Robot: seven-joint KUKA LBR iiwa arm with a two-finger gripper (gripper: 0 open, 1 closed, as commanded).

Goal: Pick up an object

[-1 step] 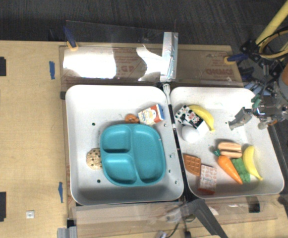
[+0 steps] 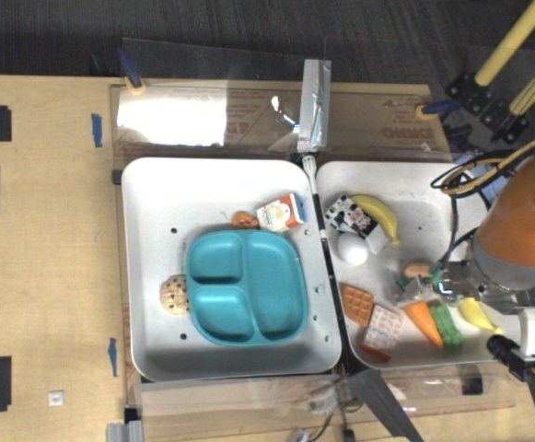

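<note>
Right bin [image 2: 433, 368], front edge: clear packet [image 2: 380, 331], waffle [image 2: 356, 303], carrot [image 2: 423, 322], green piece [image 2: 447, 327] and small banana [image 2: 476, 314] clustered. Jaws [image 2: 421, 283] low just above the carrot; opening cannot be told. Left bin [image 2: 147, 247] holds teal tray [image 2: 246, 286], cookie [image 2: 174, 294]

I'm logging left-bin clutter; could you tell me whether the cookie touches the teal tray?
Touching: the camera view shows the cookie pressed against the teal tray, no gap.
</note>
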